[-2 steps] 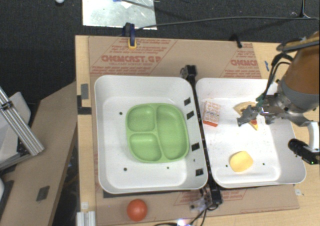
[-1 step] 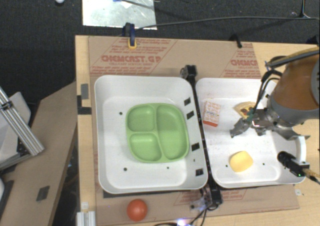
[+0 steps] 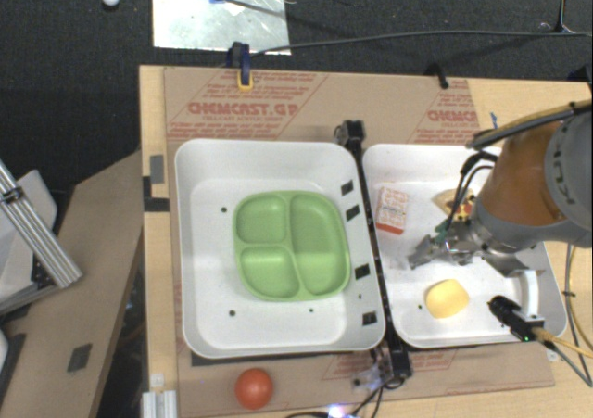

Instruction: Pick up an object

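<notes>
Red ball (image 3: 254,387) at front edge; arm bent low over right bin (image 3: 408,319), pincer (image 3: 428,253) state unclear.

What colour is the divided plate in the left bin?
Light green; the divided plate shows plainly in the camera view.

In front of me, lower right of frame, a yellow lemon-like object (image 3: 446,298) and a small red-and-white packet (image 3: 392,209) lie in the right bin.

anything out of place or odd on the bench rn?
One thing: a red-orange ball lies on the bench board outside both bins, just below the left bin, where the green divided plate sits. The yellow object and small red-and-white packet lie inside the right bin. No spill or damage shows.
</notes>
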`<control>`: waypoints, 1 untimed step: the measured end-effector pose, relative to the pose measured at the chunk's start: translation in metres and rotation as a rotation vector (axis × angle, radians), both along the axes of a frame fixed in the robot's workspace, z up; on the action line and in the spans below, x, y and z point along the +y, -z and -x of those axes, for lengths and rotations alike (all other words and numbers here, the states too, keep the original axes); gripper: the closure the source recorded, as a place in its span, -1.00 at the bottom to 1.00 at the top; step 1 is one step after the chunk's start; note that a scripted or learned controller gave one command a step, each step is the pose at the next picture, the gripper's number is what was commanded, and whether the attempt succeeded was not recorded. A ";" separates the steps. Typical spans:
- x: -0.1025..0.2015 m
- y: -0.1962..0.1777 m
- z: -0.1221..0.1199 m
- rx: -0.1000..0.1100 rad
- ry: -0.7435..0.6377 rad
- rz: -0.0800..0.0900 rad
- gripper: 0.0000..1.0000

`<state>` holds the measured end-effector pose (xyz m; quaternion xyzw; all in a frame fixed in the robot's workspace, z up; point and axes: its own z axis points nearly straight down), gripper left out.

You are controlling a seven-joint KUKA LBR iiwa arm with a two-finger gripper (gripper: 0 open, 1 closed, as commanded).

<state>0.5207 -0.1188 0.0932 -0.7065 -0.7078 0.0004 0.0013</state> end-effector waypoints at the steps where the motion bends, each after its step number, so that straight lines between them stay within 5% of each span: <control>1: 0.000 0.009 -0.001 -0.002 0.001 0.001 -1.00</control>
